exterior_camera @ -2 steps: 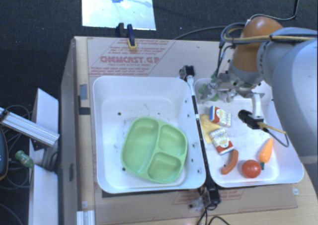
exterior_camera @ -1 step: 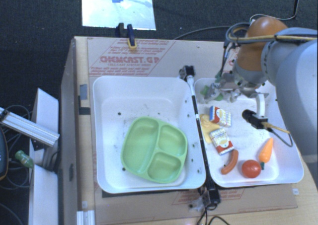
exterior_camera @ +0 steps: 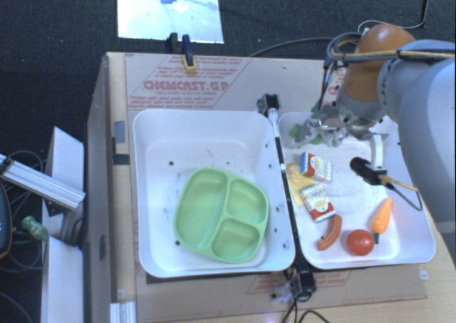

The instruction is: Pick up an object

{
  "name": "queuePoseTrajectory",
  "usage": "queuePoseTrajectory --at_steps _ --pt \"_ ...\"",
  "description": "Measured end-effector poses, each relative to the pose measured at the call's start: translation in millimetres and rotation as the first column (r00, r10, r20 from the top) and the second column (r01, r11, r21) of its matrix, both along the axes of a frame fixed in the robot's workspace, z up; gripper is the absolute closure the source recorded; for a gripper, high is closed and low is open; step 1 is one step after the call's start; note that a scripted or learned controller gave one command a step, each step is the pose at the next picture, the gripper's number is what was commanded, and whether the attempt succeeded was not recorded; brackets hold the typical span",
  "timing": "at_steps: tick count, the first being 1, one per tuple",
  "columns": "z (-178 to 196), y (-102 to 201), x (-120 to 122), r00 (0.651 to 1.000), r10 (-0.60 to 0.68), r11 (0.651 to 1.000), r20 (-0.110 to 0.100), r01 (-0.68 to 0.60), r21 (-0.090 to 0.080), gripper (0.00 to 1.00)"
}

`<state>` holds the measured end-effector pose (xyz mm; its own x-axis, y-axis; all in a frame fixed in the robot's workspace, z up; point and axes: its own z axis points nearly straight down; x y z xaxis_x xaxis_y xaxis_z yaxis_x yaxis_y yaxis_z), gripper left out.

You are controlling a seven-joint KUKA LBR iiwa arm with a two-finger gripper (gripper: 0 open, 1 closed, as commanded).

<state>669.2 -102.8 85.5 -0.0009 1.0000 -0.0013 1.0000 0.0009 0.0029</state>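
The gripper (exterior_camera: 322, 130) hangs low over the far corner of the right-hand shallow white bin (exterior_camera: 417, 247). From where I stand I cannot tell whether it is spread or pressed together, and nothing shows in its grasp.

Closest to it, just on its near side, a small white, red and blue carton (exterior_camera: 315, 166) lies flat and skewed on the bin floor. A flat yellow piece (exterior_camera: 298, 177) lies just beside the carton, and a little further from the gripper is a red and white packet (exterior_camera: 317, 202). Well away from the gripper, along the bin's near edge, are a brown toy sausage (exterior_camera: 329, 232), a round red toy tomato (exterior_camera: 360, 242) and an orange toy carrot (exterior_camera: 382, 216).

I'd go for the carton. It looks light and stiff, with flat sides that should give a sure hold across its narrow width, though it may skate on the smooth floor if nudged. The tomato looks hard and round, so it is likely to squirt out. The sausage and carrot would want pinching mid-length.

The pale green divided plastic plate (exterior_camera: 222, 213), far off in the other bin, offers only its rim.
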Motion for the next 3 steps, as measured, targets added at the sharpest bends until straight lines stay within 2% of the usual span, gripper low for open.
queuePoseTrajectory --at_steps 2,3 --pt "-0.9 19.1 -0.5 1.000 0.004 1.000 -0.002 -0.004 0.001 0.00" --pt "10.3 18.7 0.4 1.000 0.005 1.000 0.000 -0.005 0.000 1.00"
